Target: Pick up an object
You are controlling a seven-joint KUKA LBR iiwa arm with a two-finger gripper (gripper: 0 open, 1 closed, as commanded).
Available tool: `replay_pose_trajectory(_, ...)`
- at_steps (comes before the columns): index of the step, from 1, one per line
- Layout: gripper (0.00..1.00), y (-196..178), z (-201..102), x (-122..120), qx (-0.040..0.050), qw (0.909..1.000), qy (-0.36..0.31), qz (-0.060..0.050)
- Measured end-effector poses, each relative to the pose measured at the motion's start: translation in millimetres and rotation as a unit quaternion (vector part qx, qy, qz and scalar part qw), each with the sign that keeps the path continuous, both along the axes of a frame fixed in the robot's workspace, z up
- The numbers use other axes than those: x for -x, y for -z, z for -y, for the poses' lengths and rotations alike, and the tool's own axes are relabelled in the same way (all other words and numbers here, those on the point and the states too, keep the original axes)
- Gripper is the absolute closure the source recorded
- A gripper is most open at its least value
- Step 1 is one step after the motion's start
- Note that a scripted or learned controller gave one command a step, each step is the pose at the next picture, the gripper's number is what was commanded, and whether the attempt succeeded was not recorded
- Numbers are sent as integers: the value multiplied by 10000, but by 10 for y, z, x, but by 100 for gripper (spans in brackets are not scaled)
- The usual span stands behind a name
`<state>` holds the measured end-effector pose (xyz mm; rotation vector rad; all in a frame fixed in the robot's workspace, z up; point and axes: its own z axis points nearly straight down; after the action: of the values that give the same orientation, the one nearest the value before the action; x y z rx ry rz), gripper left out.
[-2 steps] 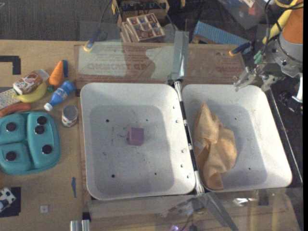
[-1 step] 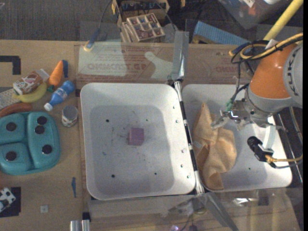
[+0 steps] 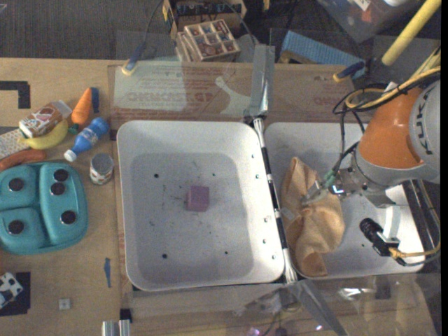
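The tan cloth bag [image 3: 313, 219] lies crumpled along the left side of the right bin [image 3: 350, 268], and the gripper [image 3: 323, 190] sits low right at its upper part, so the step in hand looks like the grasp itself; whether its grip is open or closed on the bag I cannot tell; next would be a firm pinch and a straight lift. The arm [image 3: 392, 142] reaches in from the right, bent down over that bin; farther left, a small purple block [image 3: 197, 197] rests mid-floor in the left bin [image 3: 140, 257].
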<state>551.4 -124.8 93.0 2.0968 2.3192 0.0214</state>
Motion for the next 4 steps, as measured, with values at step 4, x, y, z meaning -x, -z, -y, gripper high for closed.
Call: replay_pose_trajectory(4,0,8,729,-170,35,9939,-1105,-30)
